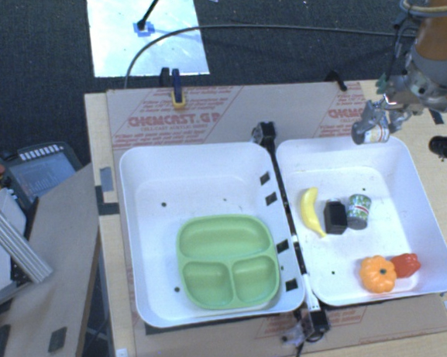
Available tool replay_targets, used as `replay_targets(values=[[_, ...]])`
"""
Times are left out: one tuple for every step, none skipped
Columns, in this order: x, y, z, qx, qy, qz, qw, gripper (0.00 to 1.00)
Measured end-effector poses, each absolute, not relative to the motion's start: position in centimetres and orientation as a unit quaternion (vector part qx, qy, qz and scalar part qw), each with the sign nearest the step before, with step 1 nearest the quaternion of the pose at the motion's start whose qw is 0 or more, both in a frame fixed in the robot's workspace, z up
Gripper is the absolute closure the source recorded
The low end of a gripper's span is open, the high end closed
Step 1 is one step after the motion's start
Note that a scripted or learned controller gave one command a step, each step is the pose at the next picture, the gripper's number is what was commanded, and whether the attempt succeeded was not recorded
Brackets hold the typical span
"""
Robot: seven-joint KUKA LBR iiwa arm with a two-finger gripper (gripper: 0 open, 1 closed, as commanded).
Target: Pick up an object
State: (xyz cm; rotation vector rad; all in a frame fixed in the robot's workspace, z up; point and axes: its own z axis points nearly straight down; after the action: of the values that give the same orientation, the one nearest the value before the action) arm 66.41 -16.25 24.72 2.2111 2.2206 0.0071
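Objects for picking lie in the right bin [417,188]: a yellow banana [311,210] near its middle, a small black block [335,218] just beside the banana, and a short green-labelled can [358,210] touching the block on the other side. Near the front right corner of this bin sit an orange pumpkin-like toy [378,274] and a red piece [406,264], touching each other.

The tool [372,130] hangs over the far edge of the right bin, near the back right corner, under the grey arm [433,31] with the orange band. Something small, pale and cylinder-shaped seems to sit at the tip of the tool, but the view is too blurred there, so I cannot tell whether it is a grasped thing or a part of the tool, and I cannot tell the state of the tool.

The left bin [149,219] holds a light green divided plate [227,260] with three compartments, lying toward the front right of that bin. Both bins stand side by side on a brown cardboard sheet [225,107] on the tabletop [64,226]. A control pendant [40,173] with a screen lies at the left.
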Motion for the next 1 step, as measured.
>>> replay_targets(values=[[66.5,-16.25,24.66,0.705,0.709,0.0007,0.002,1.0]])
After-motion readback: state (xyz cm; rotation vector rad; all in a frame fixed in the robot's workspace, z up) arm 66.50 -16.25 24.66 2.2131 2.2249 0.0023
